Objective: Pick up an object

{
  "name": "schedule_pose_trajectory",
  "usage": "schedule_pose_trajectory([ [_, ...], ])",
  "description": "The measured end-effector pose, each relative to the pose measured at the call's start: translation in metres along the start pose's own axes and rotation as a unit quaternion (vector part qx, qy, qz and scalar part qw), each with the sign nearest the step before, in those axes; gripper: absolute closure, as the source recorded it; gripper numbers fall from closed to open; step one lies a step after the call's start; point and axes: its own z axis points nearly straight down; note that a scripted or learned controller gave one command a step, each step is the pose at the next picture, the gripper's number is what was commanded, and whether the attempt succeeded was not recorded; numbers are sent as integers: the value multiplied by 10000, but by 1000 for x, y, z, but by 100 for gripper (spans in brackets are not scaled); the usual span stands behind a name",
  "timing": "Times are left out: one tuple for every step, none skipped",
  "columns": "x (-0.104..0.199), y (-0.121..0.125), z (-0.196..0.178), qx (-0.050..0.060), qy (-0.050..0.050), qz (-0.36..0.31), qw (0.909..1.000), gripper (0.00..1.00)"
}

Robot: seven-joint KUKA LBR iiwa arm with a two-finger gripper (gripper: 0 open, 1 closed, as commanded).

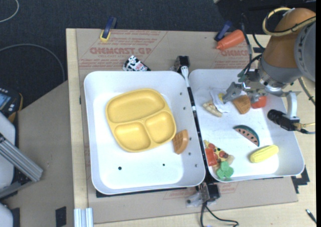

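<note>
Arm (288,45) reaching from right, wrist angled down-left.

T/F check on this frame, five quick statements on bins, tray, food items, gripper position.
1. The yellow divided tray lies in the left bin. True.
2. The corn cob sits in the left bin. False: it is in the right bin.
3. The gripper is over the right bin. True.
4. The watermelon slice lies on the tray. False: it lies on the right bin's floor.
5. A brown bread piece lies beside the tray. True.
</note>
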Motion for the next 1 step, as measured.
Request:
schedule_pose_trajectory([
  [1,4,37,-53,2,3,10000,0],
])
